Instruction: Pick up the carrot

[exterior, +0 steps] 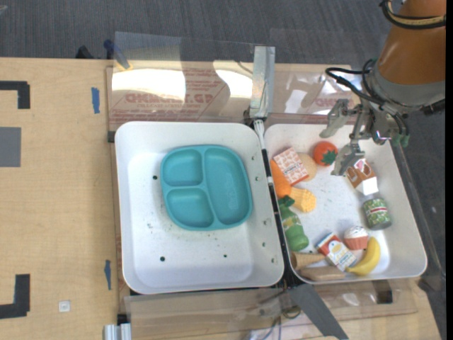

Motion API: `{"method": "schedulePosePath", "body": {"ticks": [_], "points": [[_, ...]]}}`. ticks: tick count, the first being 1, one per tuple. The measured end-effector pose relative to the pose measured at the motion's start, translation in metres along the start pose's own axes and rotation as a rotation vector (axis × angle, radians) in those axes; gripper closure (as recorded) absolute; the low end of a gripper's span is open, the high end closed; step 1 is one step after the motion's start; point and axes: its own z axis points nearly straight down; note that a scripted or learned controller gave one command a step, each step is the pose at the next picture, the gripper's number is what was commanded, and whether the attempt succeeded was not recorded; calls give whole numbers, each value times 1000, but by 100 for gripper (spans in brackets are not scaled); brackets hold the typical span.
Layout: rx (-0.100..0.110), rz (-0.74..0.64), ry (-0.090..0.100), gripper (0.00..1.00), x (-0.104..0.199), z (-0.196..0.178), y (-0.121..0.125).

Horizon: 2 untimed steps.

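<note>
- The carrot (281,183) is a short orange piece lying in the right bin (407,218), hard against its left wall, partly covered by the red-and-white carton (291,165) that rests over its upper end.
- Just below the carrot sit green leafy pieces (285,205), which may be its top, though that cannot be told for sure.
- The gripper (345,142) hangs over the upper part of the right bin, to the right of the carrot and apart from it; its two jaws are spread, one toward the bin's far rim and the other lower, with nothing between them.
- The tomato (325,152) lies just beside the lower jaw, between the gripper and the carton.
- The right bin also holds a yellow corn piece (305,200) near the carrot, a green vegetable (295,235) down the left wall, a small brown-and-white box (364,178), a green can (376,213), a small carton (335,251), a cupcake-like toy (356,237) and a banana (370,258) at the near right corner.
- A tan wooden piece (315,264) lies along the near wall of that bin.
- The left bin (141,211) holds a teal divided plate (206,186) with three compartments, lying flat near the middle.
- Both bins sit side by side, touching, on the tabletop (49,211).
</note>
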Motion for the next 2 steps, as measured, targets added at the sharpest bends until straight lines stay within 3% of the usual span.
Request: {"method": "schedulePosePath", "body": {"ticks": [1, 2], "points": [[-2, -43, 5, 0, 59, 41, 42], [-2, -227, 4, 0, 61, 55, 67]]}}
